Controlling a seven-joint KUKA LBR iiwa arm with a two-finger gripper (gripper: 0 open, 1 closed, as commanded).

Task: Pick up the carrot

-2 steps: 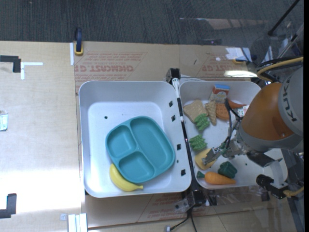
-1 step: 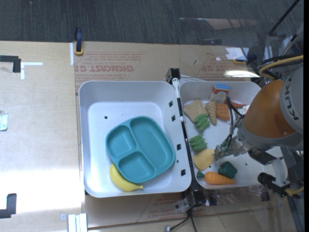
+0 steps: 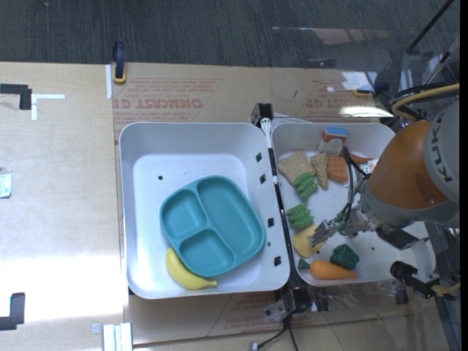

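From above, the tabletop [image 3: 58,196] carries two shallow white bins side by side. The left bin [image 3: 139,145] holds a teal divided plate [image 3: 212,225] with three compartments, lying at a slant, and a yellow banana [image 3: 186,273] that curves along the plate's lower left edge, touching or just beside it.

The right bin [image 3: 380,269] is crowded with toy food. The carrot [image 3: 333,270] lies flat near the bin's front wall, orange, with its tip pointing toward the middle divider. Just above it, nearly touching, sits a dark green piece [image 3: 344,255]. To the carrot's upper left is a yellow wedge [image 3: 303,241], and further up a green leafy piece [image 3: 298,216]. Toward the back of the bin lie a slice of bread [image 3: 295,167], another green vegetable [image 3: 306,185], a tan ridged piece [image 3: 320,170] and an orange ridged piece [image 3: 337,169].

The arm [image 3: 406,170] reaches in from the right, its orange band over the right bin. The jaws [image 3: 327,229] hang low over the bin, above the yellow wedge and up and left of the carrot, apart from it. They are small and dark against the clutter, and I cannot tell whether they stand wide or narrow. Nothing can be seen between them.
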